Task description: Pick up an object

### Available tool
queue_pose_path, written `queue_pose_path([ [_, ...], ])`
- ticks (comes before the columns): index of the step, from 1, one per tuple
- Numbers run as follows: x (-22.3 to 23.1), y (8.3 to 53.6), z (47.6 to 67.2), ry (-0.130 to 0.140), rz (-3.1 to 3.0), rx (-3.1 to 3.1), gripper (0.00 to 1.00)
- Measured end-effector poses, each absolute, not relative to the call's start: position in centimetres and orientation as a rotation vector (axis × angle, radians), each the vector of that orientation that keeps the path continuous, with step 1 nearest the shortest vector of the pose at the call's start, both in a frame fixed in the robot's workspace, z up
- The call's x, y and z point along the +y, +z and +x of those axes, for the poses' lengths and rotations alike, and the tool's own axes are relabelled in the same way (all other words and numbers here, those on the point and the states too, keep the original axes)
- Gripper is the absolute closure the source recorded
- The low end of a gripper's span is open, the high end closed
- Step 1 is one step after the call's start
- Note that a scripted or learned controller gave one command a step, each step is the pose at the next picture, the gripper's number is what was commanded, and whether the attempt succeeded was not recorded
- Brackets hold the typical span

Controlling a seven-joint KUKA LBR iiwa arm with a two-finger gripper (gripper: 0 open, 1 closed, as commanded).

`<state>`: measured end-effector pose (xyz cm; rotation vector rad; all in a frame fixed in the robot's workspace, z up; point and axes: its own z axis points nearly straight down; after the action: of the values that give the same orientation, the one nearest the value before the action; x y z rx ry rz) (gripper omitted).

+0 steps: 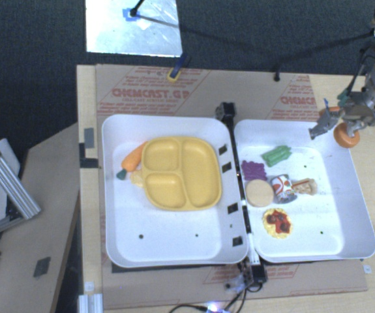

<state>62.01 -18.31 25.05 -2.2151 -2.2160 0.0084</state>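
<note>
Yellow tray (177, 173) w/ carrot (133, 157) beside

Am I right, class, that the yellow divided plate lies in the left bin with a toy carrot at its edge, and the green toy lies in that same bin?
Not quite. The camera view shows the green toy in the right bin; the yellow divided plate and toy carrot are in the left bin.
</note>
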Motion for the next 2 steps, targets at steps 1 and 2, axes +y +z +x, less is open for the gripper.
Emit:
queue_pose_path([
  [1, -18.3, 25.8, 62.2, -0.001, -2.219, -2.226, 0.0],
  [2, -18.3, 19.5, 62.1, 0.003, -2.218, -2.221, 0.0],
])
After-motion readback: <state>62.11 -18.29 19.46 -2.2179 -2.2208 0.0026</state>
